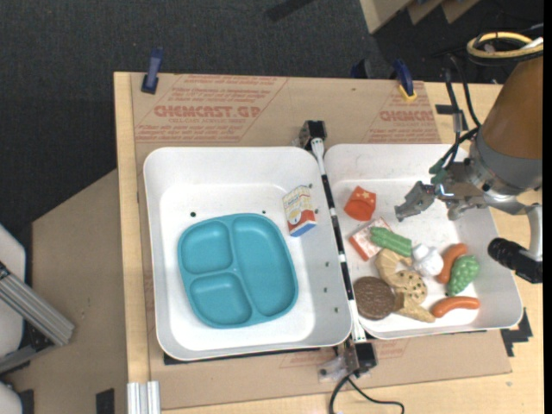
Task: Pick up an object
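Note:
My gripper [416, 203] hangs over the right bin [388, 164], reaching in from the right, and its fingers stand open with nothing between them. Just left of it lies a red block [360, 203]. Below it sits a heap of toy food: a green pickle [392, 240] on a pink wrapper [364, 242], a brown cookie [374, 297], crackers [404, 283], a green bumpy piece [463, 272] and an orange sausage [454, 305]. In the left bin [164, 179] a small milk carton [299, 210] stands beside a teal divided plate [237, 268].
The two white bins sit on a cardboard-covered bench, joined by a black divider rail [332, 222]. Blue clamps [153, 70] hold the far edge. The arm's grey and orange body [517, 136] fills the right side, with cables behind it.

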Available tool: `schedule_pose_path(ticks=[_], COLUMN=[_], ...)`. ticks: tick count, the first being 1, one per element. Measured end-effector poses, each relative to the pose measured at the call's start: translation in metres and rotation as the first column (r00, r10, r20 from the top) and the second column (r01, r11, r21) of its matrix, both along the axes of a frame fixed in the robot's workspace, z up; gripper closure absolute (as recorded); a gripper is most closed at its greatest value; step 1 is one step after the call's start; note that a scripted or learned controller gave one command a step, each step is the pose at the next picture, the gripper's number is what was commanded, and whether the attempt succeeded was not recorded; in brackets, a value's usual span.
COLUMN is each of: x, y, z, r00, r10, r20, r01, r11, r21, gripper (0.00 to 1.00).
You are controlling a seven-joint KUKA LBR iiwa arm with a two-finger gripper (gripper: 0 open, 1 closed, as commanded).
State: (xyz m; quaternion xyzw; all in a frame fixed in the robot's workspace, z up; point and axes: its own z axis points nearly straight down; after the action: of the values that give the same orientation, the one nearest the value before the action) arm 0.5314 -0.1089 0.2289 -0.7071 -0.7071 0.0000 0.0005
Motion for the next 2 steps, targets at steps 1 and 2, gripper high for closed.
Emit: schedule_pose_path(ticks=[1,2], x=[0.049,0.048], y=[-0.008,0.000], z=[-0.088,-0.144], r00=[1.000,1.000], r10=[0.001,-0.001], r20=[-0.003,0.002], r01=[-0.001,0.001], r11=[1.000,1.000], r21=[0.000,0.004], gripper=[0.00,0.00])
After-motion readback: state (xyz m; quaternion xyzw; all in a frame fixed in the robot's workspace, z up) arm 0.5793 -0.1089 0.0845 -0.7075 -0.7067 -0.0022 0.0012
